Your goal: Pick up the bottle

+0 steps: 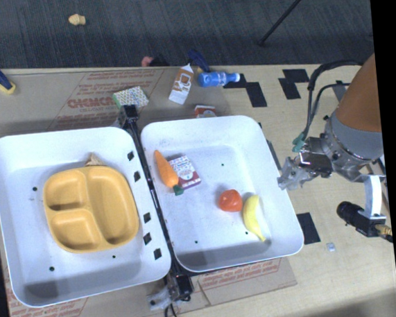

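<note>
Looking down at a slant, the camera showed a bench (334, 273) with two shallow white bins side by side. The left bin (20, 269) held a yellow divided tray (90, 207). The right bin (214, 254) held a carrot (165, 169) touching a small carton (184, 171), and lower right of them a tomato (229, 200) just beside a banana (252, 217).

The bottle (217, 79), blue with a lighter cap end, lay on its side on the bench beyond the far rim of the right bin, outside both bins. Near it lay a tilted carton (182, 85), and another small box (204, 110) sat at the bin's far rim. A patterned packet (131, 96) lay beyond the gap between the bins.

The grey arm (355, 129) reached in from the right, an orange band showing at the frame's edge. Its gripper (292, 177) sat just outside the right bin's right rim, well apart from the bottle, with nothing seen in it. Whether it was released or clenched could not be told.
</note>
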Tool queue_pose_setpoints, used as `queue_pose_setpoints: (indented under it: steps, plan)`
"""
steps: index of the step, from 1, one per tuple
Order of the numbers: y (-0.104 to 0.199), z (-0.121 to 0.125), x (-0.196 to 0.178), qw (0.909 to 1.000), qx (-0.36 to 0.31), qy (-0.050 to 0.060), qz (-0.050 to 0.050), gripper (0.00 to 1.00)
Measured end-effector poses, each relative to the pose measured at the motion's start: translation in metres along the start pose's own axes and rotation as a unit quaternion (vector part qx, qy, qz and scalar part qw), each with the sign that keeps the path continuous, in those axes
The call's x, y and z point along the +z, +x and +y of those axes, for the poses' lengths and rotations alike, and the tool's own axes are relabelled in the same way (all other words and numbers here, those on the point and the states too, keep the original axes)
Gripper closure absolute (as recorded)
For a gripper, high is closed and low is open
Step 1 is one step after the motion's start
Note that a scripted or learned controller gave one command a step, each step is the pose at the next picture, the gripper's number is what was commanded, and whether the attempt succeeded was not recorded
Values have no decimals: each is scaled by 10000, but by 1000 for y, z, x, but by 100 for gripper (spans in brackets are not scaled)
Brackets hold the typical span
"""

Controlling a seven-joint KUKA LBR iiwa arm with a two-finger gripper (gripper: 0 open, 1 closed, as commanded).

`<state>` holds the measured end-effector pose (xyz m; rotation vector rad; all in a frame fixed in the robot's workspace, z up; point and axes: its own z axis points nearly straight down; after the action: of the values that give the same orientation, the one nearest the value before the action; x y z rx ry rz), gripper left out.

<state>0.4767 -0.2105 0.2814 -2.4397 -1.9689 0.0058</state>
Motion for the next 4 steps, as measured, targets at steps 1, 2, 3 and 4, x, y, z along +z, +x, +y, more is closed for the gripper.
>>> queue_pose_setpoints:
  steps: [1, 2, 3, 4]
  plan:
    - [6, -1, 12, 9996, -293, -17, 1, 100]
    - [4, -2, 25, 9984, 558, 2, 6, 100]
    - [7, -2, 29, 9993, 377, 1, 13, 100]
    - [6, -2, 61, 9999, 135, -9, -3, 100]
